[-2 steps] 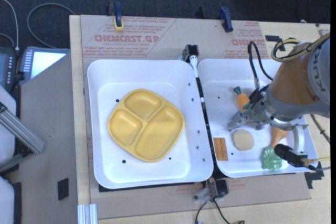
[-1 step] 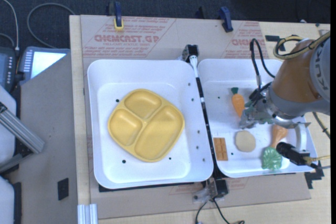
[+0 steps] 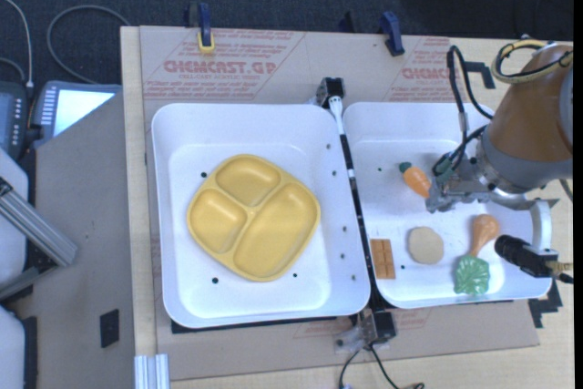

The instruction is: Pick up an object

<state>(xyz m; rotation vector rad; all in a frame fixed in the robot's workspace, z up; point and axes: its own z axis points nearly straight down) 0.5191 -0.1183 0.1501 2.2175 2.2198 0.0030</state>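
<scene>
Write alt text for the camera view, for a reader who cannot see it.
A grey and orange robot arm reaches from the right over the right white bin, its gripper beside a toy carrot. That bin also holds a tan disc, a drumstick, a green leafy toy and a brown block. The left bin holds a yellow divided plate.

We've got plenty of open floor in the right bin toward its far-left corner, but the near half is crowded: carrot, round cookie, chicken leg, green broccoli and a brown wafer against the left wall. In the left bin the yellow divided plate hogs the middle, so we only see bare strips along the walls.
</scene>
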